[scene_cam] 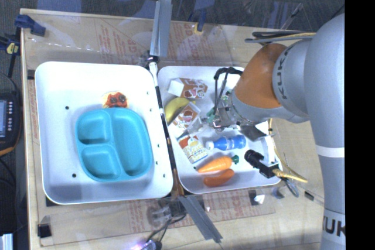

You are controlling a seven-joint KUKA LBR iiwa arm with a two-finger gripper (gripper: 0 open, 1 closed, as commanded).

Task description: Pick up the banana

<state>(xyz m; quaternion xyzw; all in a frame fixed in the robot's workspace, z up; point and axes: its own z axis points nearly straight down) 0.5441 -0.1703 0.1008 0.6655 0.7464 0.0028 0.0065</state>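
The grey arm (319,73) reaches in from the right. Its orange band (261,82) is over the right bin (258,181), and the wrist is bent down towards the bin's middle. The tool (218,119) is low among the things there. It is just above the blue bottle (229,142) and near a printed packet (186,117), but I cannot tell whether it is open or closed, and nothing shows as held.

Two white bins sit side by side on the bench (88,38). The one banana (176,108) lies in the right bin against its left wall, left of the tool and apart from it. That bin also holds one white block (175,87), three printed packets as far as I can count, one blue bottle and one carrot (215,164), with one orange-red piece (218,178) just beside the carrot. The left bin (53,126) holds one blue three-part tray (114,143) and one small orange and black thing (115,100).
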